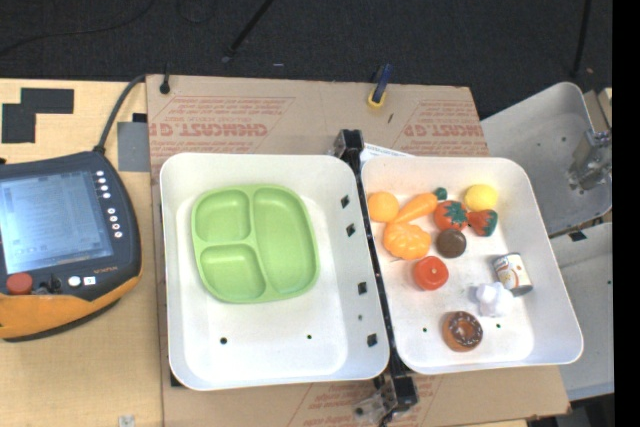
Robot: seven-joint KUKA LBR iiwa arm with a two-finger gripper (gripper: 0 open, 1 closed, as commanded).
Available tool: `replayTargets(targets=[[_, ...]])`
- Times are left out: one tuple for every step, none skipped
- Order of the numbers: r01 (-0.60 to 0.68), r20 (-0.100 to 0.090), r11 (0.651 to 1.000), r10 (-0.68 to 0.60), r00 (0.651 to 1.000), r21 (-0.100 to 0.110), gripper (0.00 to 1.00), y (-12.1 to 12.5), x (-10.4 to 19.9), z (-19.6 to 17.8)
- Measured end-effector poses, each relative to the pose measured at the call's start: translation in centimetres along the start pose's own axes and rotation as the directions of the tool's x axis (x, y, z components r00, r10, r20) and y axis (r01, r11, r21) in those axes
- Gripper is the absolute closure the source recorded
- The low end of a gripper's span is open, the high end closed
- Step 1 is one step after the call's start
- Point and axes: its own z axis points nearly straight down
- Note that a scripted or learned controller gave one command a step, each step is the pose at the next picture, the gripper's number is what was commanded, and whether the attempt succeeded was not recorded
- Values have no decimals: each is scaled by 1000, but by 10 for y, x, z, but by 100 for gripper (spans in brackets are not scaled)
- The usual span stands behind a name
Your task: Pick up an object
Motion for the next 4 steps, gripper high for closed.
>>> replayTargets(targets=[[9, 0, 1000, -9, 1000, 2, 100, 1, 1, -9], [17, 0, 1000, -17, 1000, 5, 100, 1, 2, -19], [-48, -5, 999, 48, 999, 4, 100, 14, 60, 157], [-48, -3, 999, 48, 999, -14, 100, 1, 97, 129]])
